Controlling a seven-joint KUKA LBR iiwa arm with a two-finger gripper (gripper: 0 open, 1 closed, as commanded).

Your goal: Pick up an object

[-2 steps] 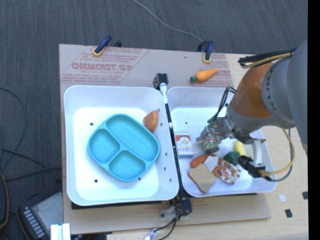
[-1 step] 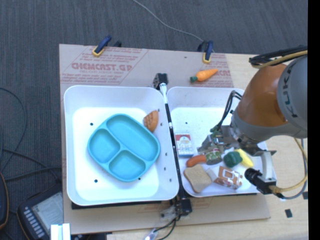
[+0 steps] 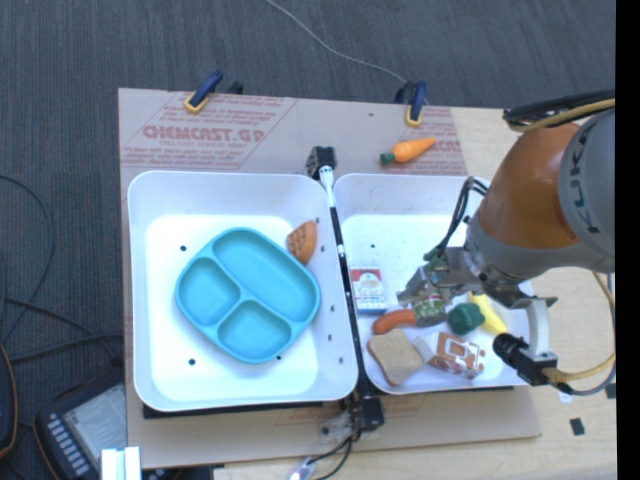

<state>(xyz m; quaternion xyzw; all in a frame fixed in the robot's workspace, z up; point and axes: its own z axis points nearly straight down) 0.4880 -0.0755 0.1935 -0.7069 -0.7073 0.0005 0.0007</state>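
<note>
Reaching in from the right, the arm (image 3: 545,203) hangs over the right bin (image 3: 400,203), w/ the tool (image 3: 432,290) low among the clutter near the bin's front half; can't tell if it's apart or together, the tip is lost against the items under it. Right bin contents: a small red-and-white box (image 3: 369,288) near the left wall, an orange carrot-like piece (image 3: 395,320) just in front of it, a slice of bread (image 3: 396,356) at the front, a brown-and-white packet (image 3: 459,355) beside the bread, a dark green item (image 3: 465,317) and a yellow item (image 3: 490,313) touching each other just right of the tool. Nothing visibly lifted; all lie on the bin floor as far as can be seen. Left bin (image 3: 150,298) holds a blue divided tray (image 3: 247,294) approx. centred, and a brown croissant-like item (image 3: 302,240) leaning by the right wall, just beside the tray's rim. On the desk (image 3: 200,133) behind the bins lies a toy carrot (image 3: 409,151), near a blue clamp (image 3: 415,100); a second clamp (image 3: 204,90) sits at back left.
</note>
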